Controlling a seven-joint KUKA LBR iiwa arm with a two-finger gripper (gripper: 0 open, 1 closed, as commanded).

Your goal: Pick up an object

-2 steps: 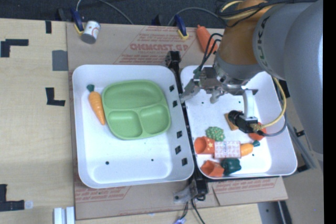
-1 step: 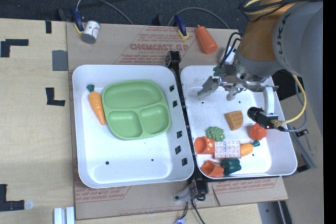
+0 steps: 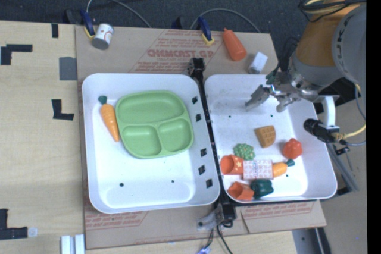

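Camera view: hand (image 3: 271, 100) spread, empty; 2 bins (image 3: 143, 190); 1 green plate (image 3: 155, 124); 2 carrots (image 3: 109, 121).

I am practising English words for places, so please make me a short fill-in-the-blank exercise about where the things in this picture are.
1. The green plastic divided plate lies in the ____ white bin.
2. The orange toy carrot with a green top lies just to the ____ of that plate.
3. The tool is above the ____ white bin.
4. The orange cone-shaped toy rests on the cardboard sheet, ____ both bins.

Missing words: left; left; right; outside
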